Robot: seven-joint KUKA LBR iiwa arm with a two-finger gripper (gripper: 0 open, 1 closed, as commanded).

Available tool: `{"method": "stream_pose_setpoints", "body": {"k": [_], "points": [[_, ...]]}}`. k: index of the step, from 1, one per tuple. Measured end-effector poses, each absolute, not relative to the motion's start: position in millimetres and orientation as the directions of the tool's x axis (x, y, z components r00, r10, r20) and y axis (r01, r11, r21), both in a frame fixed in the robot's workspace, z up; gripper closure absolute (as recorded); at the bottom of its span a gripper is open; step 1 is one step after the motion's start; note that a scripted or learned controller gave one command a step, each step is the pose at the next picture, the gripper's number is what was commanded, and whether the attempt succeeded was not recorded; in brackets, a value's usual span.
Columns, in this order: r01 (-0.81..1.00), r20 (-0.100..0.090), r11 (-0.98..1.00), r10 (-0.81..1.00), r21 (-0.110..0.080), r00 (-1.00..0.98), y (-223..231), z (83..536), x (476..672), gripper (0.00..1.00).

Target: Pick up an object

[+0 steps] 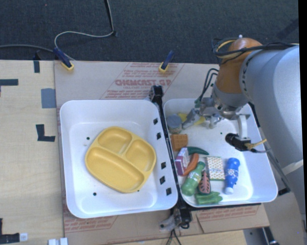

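The tool (205, 117) hangs low over the far end of the right bin (252, 185), at about 12 o'clock on the bin's floor. The slant of the view does not let me tell how far open it is, and nothing can be seen held in it. A small yellow piece (184, 116) lies just beside it at its 9 o'clock, with a grey can (174, 125) a little further out against the wall between the bins. The rest lies crowded from the bin's 9 to 6 o'clock: an orange block (179, 141), a green pod (197, 151), a pink carton (182, 160), a carrot (192, 165), a green bottle (190, 183), a checked packet (215, 168) and a blue and white bottle (231, 175). Bare floor lies open at the bin's 3 to 5 o'clock, though the grey arm (275, 90) overhangs that rim. The left bin (74, 147) holds a yellow divided plate (120, 159), with bare floor all round it.
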State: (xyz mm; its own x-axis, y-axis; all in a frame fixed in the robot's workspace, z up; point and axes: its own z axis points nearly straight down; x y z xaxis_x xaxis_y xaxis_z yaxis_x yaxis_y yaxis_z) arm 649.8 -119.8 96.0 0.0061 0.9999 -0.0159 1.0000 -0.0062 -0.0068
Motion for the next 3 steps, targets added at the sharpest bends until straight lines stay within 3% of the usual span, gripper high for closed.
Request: {"method": "stream_pose_setpoints", "body": {"k": [1, 2, 3], "points": [[1.0, -0.005, 0.001, 1.0, -0.013, -0.002, -127.8, 85.0, 665.8, 0.0], [1.0, 0.0, 0.003, 1.0, -0.028, -0.003, -125.6, 92.1, 663.1, 1.0], [1.0, -0.003, 0.003, 1.0, -0.027, -0.003, -126.5, 92.4, 663.3, 0.0]]}}
